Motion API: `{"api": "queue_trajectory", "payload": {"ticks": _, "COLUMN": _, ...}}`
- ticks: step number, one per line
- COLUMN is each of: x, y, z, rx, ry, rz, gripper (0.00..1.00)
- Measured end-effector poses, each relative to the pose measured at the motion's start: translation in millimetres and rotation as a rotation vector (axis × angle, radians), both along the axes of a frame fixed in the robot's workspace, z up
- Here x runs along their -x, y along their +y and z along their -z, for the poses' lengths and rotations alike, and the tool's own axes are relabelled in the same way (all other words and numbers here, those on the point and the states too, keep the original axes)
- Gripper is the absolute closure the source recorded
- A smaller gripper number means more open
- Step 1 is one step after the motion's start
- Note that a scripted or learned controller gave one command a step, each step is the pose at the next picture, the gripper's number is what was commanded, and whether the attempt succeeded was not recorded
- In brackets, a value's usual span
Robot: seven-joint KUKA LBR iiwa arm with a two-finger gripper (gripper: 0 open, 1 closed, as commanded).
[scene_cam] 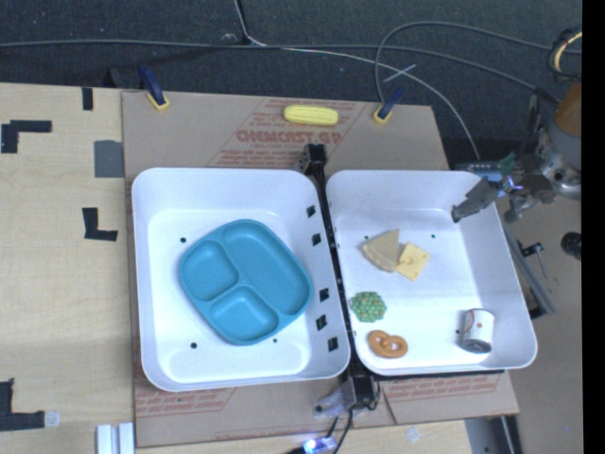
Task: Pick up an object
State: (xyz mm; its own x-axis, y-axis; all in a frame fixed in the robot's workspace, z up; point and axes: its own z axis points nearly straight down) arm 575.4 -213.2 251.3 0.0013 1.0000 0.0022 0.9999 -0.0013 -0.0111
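Note:
The right bin (pixel 492 282) holds a tan bread wedge (pixel 382 250) with a yellow cheese piece (pixel 412 261) against it. Nearer the front lie a green knobbly ball (pixel 368 305), an orange pretzel (pixel 388 344) and a small silver-and-white cylinder (pixel 475 329) in the front right corner. My gripper (pixel 490 200) hangs at the right bin's far right rim, above and to the right of the bread wedge. Nothing is seen in its grasp. The left bin (pixel 156 253) carries a blue divided plate (pixel 244 280).
A yellow toy (pixel 310 115) lies on the cardboard sheet (pixel 236 135) behind the bins. Two clamps (pixel 154 91) (pixel 388 105) pin that sheet's far edge. Cables (pixel 416 60) loop across the dark floor towards the arm on the right.

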Motion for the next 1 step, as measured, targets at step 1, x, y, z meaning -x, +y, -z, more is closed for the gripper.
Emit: {"api": "queue_trajectory", "payload": {"ticks": 1, "x": -2.2, "y": 0.3, "z": -5.4, "rx": 0.002, "ry": -0.01, "rz": -0.003, "gripper": 0.0}}
